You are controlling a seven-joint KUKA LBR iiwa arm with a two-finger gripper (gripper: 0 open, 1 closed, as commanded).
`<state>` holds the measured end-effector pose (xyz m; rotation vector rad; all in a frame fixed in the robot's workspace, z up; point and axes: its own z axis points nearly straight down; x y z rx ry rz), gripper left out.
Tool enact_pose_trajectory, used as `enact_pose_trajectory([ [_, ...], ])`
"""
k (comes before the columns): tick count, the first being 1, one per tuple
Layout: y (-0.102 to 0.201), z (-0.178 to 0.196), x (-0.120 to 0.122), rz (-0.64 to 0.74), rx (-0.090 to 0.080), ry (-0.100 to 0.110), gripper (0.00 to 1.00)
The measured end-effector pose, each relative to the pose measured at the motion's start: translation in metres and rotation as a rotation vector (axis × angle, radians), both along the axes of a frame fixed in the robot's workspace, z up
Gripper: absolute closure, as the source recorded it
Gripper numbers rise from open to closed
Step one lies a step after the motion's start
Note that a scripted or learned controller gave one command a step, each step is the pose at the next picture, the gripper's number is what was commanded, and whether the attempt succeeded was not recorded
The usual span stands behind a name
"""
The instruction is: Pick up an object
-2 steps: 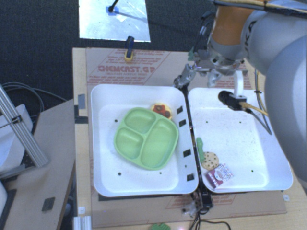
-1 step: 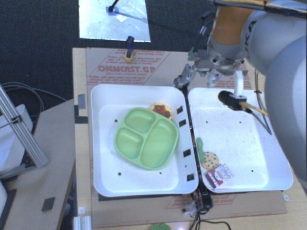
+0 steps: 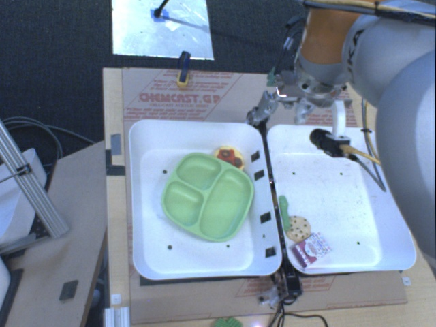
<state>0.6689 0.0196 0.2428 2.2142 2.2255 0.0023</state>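
In the near left corner of the right shallow white plastic bin (image 3: 381,213) lie three small things close together. Nearest is a small white-and-red crinkled packet (image 3: 312,248), lying flat and slightly askew. Just beyond it, touching or nearly so, is a flat round tan cookie-shaped piece with dark dots (image 3: 298,228). Beyond that, a slim green pod-shaped piece (image 3: 283,205) lies along the bin's left wall. The bare part of this bin's floor is matte white with faint dark specks.

The left shallow white plastic bin (image 3: 146,152) holds a pale green smooth plastic plate with three compartments (image 3: 208,196). The plate has rounded corners, sits turned at an angle near the middle of the bin, and all three compartments are bare. At its far edge a small round orange-and-red piece (image 3: 230,157) peeks out, partly tucked under the plate's rim.

The hand (image 3: 281,113) hangs above the far end of the ridge where the two bins meet, well apart from every loose thing. Its two fingers look spread, one dark and one pale, with nothing between them.

Farther back, a brown cardboard sheet with red lettering (image 3: 204,94) lies under the bins. A small yellow-and-blue clip-like thing (image 3: 182,70) stands on its far edge. Behind that lies a shiny crinkled silver sheet (image 3: 161,19).
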Motion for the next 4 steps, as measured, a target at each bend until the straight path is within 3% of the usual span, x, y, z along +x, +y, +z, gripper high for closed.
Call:
enact_pose_trajectory([
  [1,0.085,0.026,0.000,0.007,0.004,-0.002,0.00],
  [2,0.156,-0.005,-0.004,0.005,0.003,0.003,0.00],
  [3,0.108,0.014,-0.136,-0.007,0.000,0.010,0.00],
  [4,0.110,0.024,-0.130,-0.002,0.002,0.001,1.00],
])
